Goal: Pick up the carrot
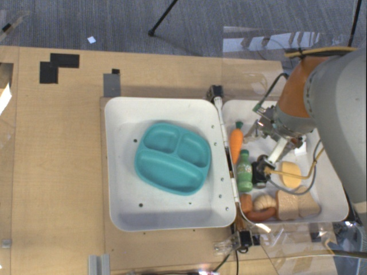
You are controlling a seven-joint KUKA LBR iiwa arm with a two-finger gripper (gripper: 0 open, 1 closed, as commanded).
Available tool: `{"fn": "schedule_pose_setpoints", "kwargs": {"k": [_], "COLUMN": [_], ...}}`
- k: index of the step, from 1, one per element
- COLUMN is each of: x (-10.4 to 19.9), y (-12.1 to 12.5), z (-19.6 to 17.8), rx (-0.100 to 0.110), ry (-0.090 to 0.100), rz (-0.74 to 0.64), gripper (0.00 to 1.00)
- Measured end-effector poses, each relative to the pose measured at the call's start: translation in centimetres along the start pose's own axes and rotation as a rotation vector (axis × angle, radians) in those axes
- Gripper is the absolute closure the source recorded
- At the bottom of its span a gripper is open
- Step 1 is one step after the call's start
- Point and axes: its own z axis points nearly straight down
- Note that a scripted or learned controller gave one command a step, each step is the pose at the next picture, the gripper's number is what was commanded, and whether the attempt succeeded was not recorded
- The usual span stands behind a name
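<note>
Where the view began, at left: a shallow white left bin (114,171) sat on the wooden bench, touching the right bin (248,112) along one wall.
Teal plate: a divided plate (173,158) lay flat near the middle of the left bin, well apart from everything in the other bin.
Green bottle: it (245,171) lay just below the carrot's tip, against the same left wall, close enough that the two seemed to touch.
Sausage: a reddish-brown sausage (257,213) curved along the near wall of the right bin.
Bread roll: a pale roll (265,201) rested just above the sausage, with a tan block (289,205) to its right.
Yellow piece: a pale yellow round piece (291,173) lay above the tan block, partly covered by robot hardware.
Carrot: orange, tapered, with a small green top – it (235,144) lay along the left wall of the right bin, green end toward the far side, nothing lying on top of it.
Gripper: it (267,130) hung just to the right of the carrot's upper half; whether it was open or closed could not be told, and no object was seen in it.
Arm: grey, with its orange band (295,90) above the wrist, it (335,102) covered the right bin's far right part.
</note>
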Motion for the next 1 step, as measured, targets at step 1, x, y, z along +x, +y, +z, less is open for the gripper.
{"fn": "schedule_pose_setpoints", "kwargs": {"k": [1], "x": [-6.3], "y": [-8.2], "z": [-0.73], "rx": [-0.039], "ry": [0.016], "rz": [0.345], "gripper": [0.0]}}
